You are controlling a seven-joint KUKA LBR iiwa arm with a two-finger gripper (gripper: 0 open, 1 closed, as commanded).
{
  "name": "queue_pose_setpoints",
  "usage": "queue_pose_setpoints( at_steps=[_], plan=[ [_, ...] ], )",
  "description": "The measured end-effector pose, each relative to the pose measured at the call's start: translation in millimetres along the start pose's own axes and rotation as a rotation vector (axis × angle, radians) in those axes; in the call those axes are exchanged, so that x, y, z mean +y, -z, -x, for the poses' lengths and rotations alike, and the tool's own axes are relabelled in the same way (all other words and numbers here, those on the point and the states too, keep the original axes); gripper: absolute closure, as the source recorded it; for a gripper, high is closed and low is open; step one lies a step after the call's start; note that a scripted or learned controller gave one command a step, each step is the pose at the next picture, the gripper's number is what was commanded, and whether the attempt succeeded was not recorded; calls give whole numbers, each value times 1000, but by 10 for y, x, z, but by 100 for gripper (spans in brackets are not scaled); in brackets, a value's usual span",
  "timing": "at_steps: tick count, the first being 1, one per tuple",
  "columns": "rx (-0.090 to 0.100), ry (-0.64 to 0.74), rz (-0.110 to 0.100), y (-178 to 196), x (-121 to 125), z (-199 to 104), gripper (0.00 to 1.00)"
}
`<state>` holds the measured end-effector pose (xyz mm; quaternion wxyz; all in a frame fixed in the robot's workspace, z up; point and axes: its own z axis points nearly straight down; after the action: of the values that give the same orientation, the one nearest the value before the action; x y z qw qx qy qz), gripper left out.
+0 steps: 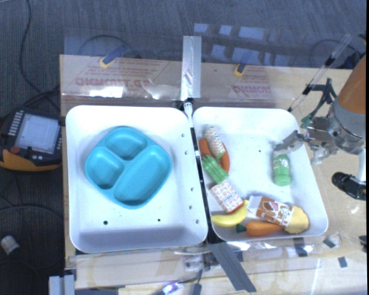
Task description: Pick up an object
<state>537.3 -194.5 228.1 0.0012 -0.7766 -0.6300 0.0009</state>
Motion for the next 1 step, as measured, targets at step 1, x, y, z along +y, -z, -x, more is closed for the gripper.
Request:
queue_pose_setpoints(
  at_steps=[1],
  plan=[
    [7,-176,2,-1305,328,-13,0]
  ],
)
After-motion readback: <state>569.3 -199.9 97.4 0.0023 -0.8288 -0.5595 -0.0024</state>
